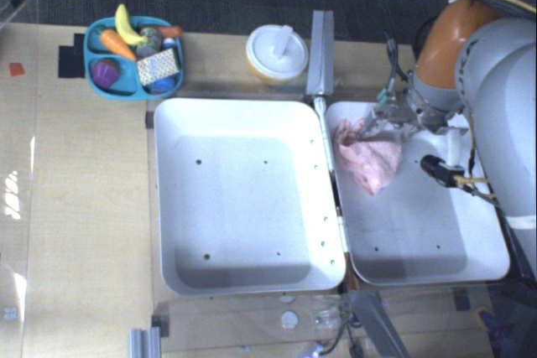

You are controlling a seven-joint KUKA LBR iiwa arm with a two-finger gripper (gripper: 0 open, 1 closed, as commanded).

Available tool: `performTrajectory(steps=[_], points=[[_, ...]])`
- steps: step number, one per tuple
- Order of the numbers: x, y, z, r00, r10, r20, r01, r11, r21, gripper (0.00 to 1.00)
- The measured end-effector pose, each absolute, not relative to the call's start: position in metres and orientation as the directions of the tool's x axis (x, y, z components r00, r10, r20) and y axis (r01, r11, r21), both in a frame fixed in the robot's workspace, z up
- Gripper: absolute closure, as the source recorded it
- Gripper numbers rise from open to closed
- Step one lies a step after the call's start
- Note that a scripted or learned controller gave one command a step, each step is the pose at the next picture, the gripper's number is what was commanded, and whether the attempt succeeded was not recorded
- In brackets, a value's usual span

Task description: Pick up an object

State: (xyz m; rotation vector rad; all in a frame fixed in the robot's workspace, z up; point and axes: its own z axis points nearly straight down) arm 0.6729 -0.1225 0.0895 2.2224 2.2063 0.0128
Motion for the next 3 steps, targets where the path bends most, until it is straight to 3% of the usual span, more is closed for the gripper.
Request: performTrajectory(steps=[1, 2, 3], points=[[0.619, -0.146, 0.091, -0.131, 0.991, -0.005, 0.991, 0.131, 0.016, 0.0], [0.645, -0.085, 0.091, -0.089, 0.996, -0.002, 0.996, 0.089, 0.017, 0.0], [0.572, -0.12, 0.091, -0.06, 0.998, -0.004, 0.998, 0.06, 0.017, 0.0]])
